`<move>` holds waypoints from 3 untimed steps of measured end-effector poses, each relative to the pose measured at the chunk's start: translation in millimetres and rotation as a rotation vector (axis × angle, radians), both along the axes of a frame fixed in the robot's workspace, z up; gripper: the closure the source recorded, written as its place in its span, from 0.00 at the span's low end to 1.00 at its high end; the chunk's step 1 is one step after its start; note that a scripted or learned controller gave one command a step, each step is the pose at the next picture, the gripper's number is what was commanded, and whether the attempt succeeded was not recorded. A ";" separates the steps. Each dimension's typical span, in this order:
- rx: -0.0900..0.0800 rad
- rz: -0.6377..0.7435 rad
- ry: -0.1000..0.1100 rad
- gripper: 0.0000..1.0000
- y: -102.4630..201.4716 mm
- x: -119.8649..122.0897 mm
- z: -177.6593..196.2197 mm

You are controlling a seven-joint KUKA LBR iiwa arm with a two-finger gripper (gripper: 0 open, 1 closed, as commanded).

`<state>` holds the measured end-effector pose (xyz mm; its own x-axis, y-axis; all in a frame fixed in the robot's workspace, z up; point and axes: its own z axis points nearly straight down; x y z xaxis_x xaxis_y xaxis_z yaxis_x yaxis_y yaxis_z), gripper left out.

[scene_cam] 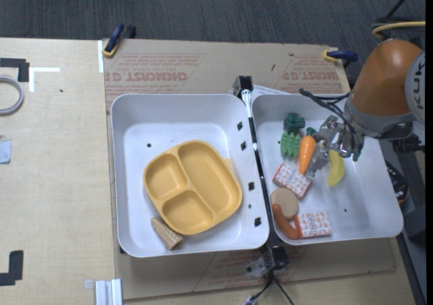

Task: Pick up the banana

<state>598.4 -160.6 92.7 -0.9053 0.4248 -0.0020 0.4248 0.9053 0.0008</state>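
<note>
Lower right of frame: sausage [285, 222] and wafer [314, 224] in the right bin [379, 226]. Above, banana [336, 170] just beside the gripper [329, 150], right of the carrot [306, 153]. Fingers' state: cannot tell.

Bins [128, 182] were white; divided plate [193, 187] mustard yellow. Banana [336, 170] was yellow, carrot [306, 153] orange, leafy toy [291, 133] green. Arm [385, 84] showed orange over grey.

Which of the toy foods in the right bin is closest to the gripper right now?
The yellow banana, lying directly below the gripper at the right of the group. The orange carrot lies just to its left; the others lie farther off.
</note>
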 end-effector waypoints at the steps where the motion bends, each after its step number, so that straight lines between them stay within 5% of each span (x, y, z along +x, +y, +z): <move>1: 0.000 0.366 0.000 0.00 16.2 -57.8 0.0; 2: -0.001 0.361 -0.004 1.00 16.2 -56.2 10.2; 3: -0.001 0.429 -0.002 1.00 -38.4 -35.6 50.8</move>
<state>562.8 -199.1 143.5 -0.9999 0.0094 -0.0038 0.0094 1.0000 -0.0002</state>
